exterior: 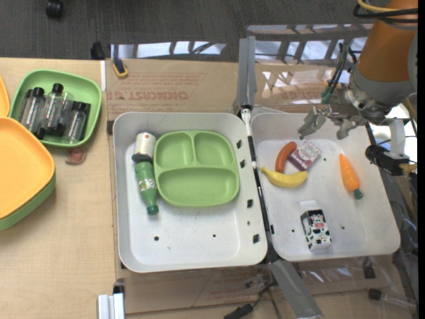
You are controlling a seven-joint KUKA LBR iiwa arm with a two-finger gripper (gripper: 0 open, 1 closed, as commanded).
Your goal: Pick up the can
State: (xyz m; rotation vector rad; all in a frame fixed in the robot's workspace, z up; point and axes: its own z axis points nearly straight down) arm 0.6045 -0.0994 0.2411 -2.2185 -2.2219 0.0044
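Note:
The can, a small cream-coloured cylinder, sits in the back left corner of the left bin. It touches the top end of a green bottle and lies just left of a green divided plate. My gripper hovers over the back of the right bin, far to the right of the can. Its fingers are spread open with nothing between them.
The right bin holds a banana, a red sausage, a pink packet, a carrot and a small carton. On the bench to the left stand a green tray of vials and stacked orange plates.

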